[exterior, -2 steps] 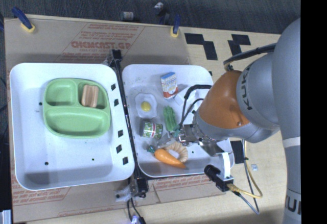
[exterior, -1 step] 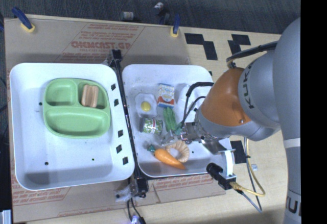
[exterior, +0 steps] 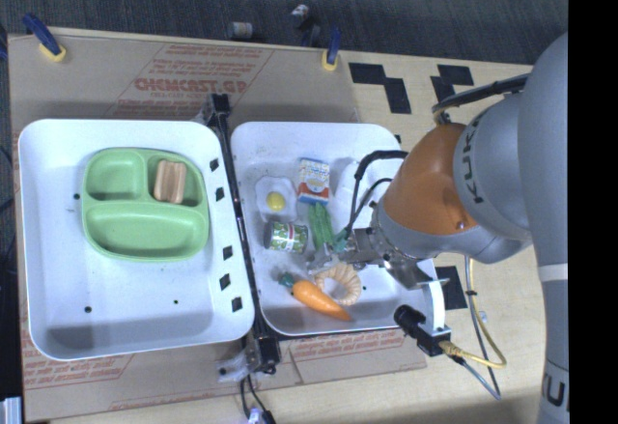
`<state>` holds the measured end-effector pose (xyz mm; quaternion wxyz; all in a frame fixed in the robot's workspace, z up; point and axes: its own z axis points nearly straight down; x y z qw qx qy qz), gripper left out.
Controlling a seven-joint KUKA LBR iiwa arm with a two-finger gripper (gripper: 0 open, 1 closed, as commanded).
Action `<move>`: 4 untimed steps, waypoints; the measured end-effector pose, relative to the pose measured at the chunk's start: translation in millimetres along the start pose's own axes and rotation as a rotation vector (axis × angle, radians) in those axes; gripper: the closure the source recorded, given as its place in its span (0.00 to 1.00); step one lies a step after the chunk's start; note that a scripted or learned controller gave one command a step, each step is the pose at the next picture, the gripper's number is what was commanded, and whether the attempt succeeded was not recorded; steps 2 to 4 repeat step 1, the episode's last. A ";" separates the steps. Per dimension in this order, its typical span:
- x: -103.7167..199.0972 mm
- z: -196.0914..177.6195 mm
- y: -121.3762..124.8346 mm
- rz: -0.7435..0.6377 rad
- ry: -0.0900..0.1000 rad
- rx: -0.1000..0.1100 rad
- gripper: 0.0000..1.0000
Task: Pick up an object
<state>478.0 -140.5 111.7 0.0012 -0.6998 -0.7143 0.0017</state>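
**Arm down in the right bin, over the toy food**

The gripper (exterior: 340, 253) sits low in the right bin (exterior: 253, 210), center-right of frame, among the toys; honestly can't tell its state. Just beside it: a carrot (exterior: 319, 296), a tan pretzel (exterior: 342, 283), a green can (exterior: 286, 237). Left bin (exterior: 39, 219) has a green divided plate (exterior: 145, 205).

The arm (exterior: 454, 190) covers the right bin's (exterior: 290, 134) right side; its fingers seem hidden.
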 end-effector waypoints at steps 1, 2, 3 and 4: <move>55.0 -113.5 0.4 0.013 0.001 -0.006 1.00; 55.0 -113.5 0.4 0.013 0.001 -0.006 1.00; 55.0 -113.5 0.4 0.013 0.001 -0.006 1.00; 55.0 -113.5 0.4 0.013 0.001 -0.006 1.00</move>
